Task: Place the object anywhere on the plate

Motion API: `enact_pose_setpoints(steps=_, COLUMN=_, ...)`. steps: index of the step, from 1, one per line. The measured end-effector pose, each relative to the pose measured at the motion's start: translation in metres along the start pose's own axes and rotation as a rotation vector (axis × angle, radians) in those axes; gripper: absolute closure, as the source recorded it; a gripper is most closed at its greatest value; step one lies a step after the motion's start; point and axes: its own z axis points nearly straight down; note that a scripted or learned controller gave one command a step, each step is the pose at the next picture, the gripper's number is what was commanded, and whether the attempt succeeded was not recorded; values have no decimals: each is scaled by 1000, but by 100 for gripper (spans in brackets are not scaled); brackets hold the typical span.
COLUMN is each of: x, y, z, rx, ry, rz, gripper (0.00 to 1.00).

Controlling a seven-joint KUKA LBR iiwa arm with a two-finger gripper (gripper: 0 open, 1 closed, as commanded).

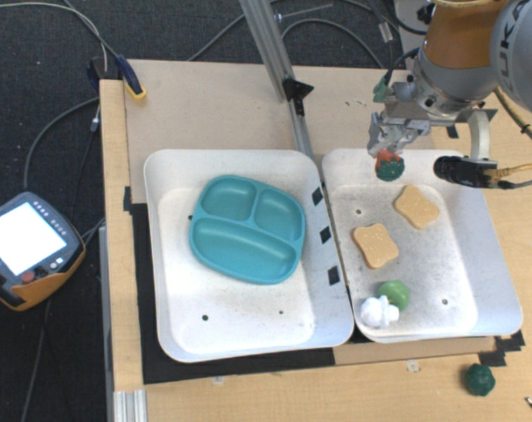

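A teal plate (248,229) with three compartments lies in the left white bin (173,323). My gripper (388,150) hangs over the back left corner of the right bin (494,280). It is shut on a small red and dark green toy (389,166) that pokes out below its fingertips. The toy is to the right of the plate, across the wall where the two bins meet.
On the right bin's floor lie two toast slices (417,207) (375,244), a green piece (394,293) and a white piece (379,311). A green ball (479,379) rests on the bench at the front right. A slanted metal pole (270,38) rises behind the bins.
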Motion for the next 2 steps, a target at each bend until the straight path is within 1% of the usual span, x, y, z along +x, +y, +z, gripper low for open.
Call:
enact_pose_setpoints(steps=1, x=53, y=-12, z=17, rx=2, ry=0, rz=0, gripper=100)
enact_pose_setpoints(steps=2, x=113, y=-22, z=20, rx=1, ry=0, rz=-1, gripper=100)
